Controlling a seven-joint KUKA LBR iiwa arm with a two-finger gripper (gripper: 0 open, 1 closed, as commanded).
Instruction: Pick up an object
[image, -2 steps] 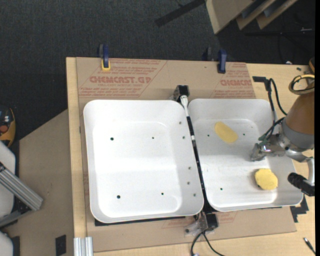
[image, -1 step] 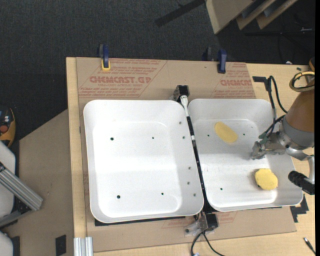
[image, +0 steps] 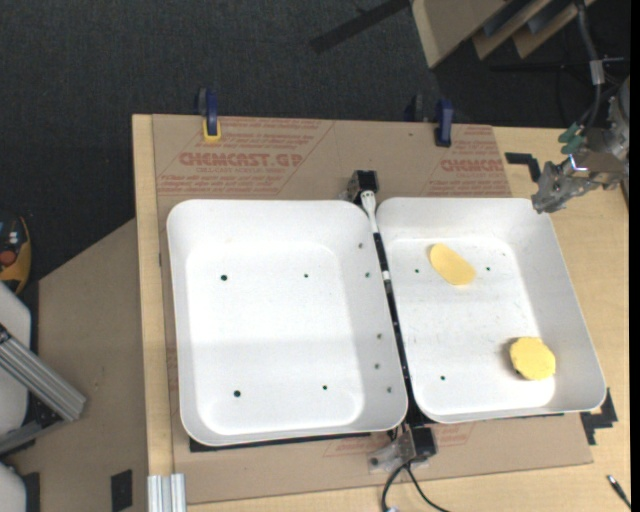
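Camera view: two white bins sat side by side on the tabletop, a brown board with red lettering. The left bin showed just small dark dots on its floor. The right bin held two yellow items. A flat oval one, the chip, lay in the far half, toward the middle. A rounder one, the lump, lay near the front right corner, close to the rim. The two were well apart, neither touching a wall. A black clip sat at the far end of the seam between the bins, and another clip with a cable at the near end. Two blue clamps gripped the board's far edge. The claw hung at the right, above the far right corner of the right bin, outside the rim, well away from both yellow items. Too small and blurred; cannot tell how it was set. Nothing seen in it.
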